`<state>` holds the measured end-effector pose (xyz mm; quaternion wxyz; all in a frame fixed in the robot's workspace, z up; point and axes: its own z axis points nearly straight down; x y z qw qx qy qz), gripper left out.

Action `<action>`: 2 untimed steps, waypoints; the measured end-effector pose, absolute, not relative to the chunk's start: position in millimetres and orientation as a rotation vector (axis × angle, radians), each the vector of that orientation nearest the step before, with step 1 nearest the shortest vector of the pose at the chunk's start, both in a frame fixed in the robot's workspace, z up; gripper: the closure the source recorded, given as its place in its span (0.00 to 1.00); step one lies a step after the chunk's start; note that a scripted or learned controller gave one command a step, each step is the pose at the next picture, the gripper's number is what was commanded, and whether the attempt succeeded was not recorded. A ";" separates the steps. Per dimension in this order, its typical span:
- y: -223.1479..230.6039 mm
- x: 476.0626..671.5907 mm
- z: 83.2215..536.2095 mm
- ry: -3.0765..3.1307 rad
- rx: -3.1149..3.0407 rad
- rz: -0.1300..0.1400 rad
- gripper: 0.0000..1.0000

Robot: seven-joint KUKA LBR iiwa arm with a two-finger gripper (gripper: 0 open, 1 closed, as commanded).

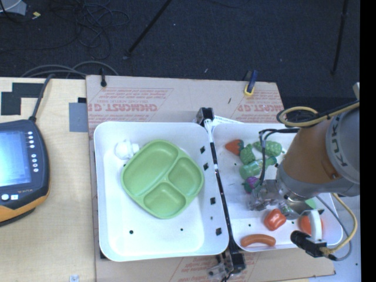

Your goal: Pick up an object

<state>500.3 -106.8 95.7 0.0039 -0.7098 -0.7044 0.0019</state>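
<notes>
The right bin [235, 228] holds several toy foods. A red piece [234, 147] lies at its far left, with green pieces [251, 169] beside it and a small purple piece [252, 184] just below them. A red tomato-like ball [274, 219] and an orange sausage [257, 240] lie near the front edge. A red and white piece [309, 222] sits at the front right. My gripper [263, 201] hangs low over the middle of this bin, just above the red ball and right of the purple piece. The wrist hides whatever is under it.
The left bin [117, 228] carries a green divided plate [163, 178] and a small white object [123, 150] at its far left corner. A black divider [216, 184] runs between the bins. A tablet-like pendant [17, 163] lies on the bench at the left.
</notes>
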 end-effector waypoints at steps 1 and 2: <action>-40.5 513.4 190.6 -2.228 -2.214 -0.007 1.00; -44.7 511.3 194.7 -2.214 -2.217 0.009 1.00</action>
